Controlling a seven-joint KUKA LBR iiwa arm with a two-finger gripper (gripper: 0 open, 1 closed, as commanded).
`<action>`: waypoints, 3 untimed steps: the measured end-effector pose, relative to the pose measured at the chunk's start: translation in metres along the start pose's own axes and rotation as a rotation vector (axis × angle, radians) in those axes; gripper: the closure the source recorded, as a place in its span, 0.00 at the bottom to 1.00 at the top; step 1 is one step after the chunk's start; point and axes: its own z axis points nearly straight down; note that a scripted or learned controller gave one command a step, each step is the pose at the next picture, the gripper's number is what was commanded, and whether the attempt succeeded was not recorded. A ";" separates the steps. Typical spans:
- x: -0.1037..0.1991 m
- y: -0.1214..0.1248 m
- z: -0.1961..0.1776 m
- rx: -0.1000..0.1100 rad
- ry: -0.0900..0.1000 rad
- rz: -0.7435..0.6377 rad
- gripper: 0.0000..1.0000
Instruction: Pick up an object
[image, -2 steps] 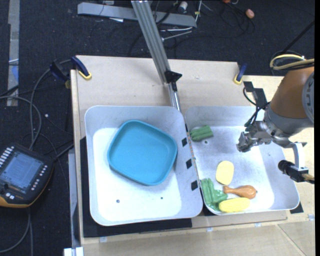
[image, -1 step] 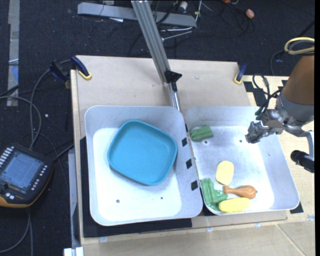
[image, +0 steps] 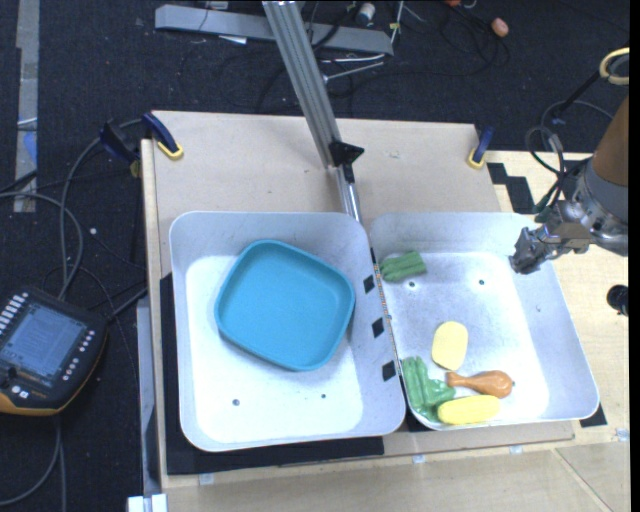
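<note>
- I see the gripper at the upper right rim of the right bin, hanging off the grey arm that comes in from the right edge.
- I can't tell how the fingers stand from here; they read as a dark clump and nothing shows between them.
- Inside the right bin, a green piece lies in the upper left corner, just beside the wall it shares with the left bin.
- Further down the right bin I've got a pale yellow oval piece, well apart from the gripper.
- Below that, a brown drumstick-shaped piece lies touching a bright yellow piece near the bin's lower rim.
- A second green piece sits at the lower left of the right bin, against the yellow one.
- Left of the right bin, the other bin holds a blue square plate, tilted on its floor.
- Both bins sit on the tan worktop.
</note>
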 end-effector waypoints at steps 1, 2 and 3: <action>0.045 -0.007 -0.005 0.003 0.002 -0.004 1.00; 0.104 -0.015 0.006 0.004 0.002 -0.004 1.00; 0.150 -0.022 0.001 0.004 0.002 -0.004 1.00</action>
